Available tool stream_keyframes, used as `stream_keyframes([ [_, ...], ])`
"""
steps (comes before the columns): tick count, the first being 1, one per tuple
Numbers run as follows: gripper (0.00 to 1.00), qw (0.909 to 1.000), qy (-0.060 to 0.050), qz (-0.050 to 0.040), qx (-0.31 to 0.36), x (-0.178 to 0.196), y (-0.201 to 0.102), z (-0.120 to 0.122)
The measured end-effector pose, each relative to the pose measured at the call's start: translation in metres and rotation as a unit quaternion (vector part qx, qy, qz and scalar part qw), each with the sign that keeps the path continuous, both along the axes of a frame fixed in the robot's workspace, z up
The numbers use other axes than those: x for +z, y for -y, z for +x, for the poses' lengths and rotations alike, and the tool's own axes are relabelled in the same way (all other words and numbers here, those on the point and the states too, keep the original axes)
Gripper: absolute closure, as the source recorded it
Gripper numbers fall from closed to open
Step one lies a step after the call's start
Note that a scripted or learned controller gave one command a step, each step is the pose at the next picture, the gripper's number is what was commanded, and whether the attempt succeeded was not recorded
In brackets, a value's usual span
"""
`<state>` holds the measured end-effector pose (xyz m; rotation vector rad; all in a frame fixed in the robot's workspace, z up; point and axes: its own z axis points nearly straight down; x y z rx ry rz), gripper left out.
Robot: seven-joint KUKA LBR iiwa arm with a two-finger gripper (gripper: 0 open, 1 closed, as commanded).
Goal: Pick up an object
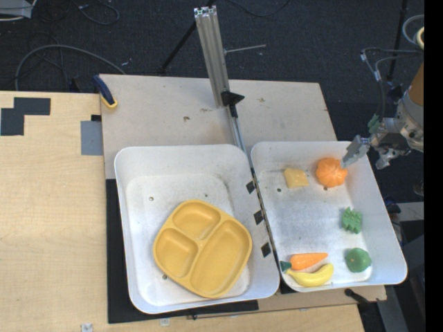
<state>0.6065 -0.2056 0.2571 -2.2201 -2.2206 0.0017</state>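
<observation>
Claw spread open, holding nothing, beside the orange toy fruit at the right bin's far end; fruit looks light, rigid, smooth and round, so grip across its middle.

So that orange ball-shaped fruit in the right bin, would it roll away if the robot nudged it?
Probably. The orange fruit looks round, so a nudge could send it rolling across the right bin. Its curved sides may slip between the gripper fingers. It looks like a toy, so likely light.
</observation>
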Motion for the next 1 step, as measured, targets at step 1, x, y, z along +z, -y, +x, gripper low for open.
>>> stream_keyframes([
  [1,0.0,1.0,-0.002,0.0003,0.001,-0.0524,0.0011,0.0095],
])
